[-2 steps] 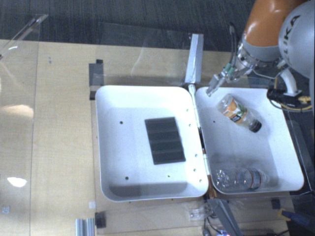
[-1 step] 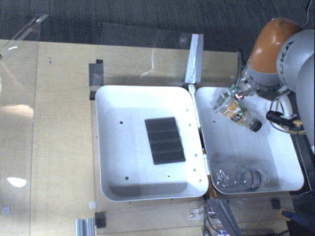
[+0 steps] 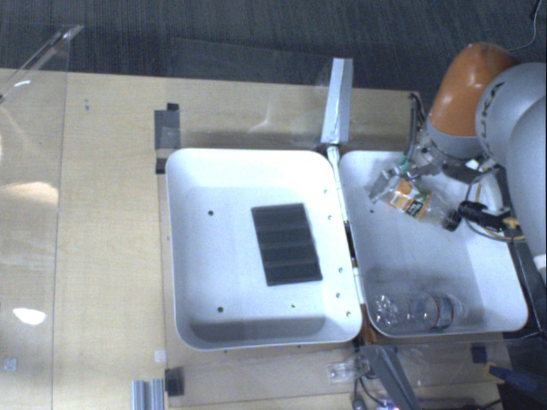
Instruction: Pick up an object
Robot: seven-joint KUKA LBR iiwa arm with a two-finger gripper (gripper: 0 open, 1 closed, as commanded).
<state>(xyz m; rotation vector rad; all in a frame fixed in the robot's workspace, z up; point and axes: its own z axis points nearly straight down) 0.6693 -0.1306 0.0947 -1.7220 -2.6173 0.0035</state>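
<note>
We see the gripper low over the far part of the right bin, at a small crinkled packet with orange and dark print — its writing too small to read. We cannot tell how the claw stands. A clear bottle lies near the front wall; a dark ridged block sits in the left bin.

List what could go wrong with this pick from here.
1. The crinkly wrapped packet lies near the right bin's far wall, just under the arm's wrist; the wall may crowd a grasp, and the wrapper may slip.
2. The clear plastic bottle lies on its side by the near rim and could roll if nudged.
</note>
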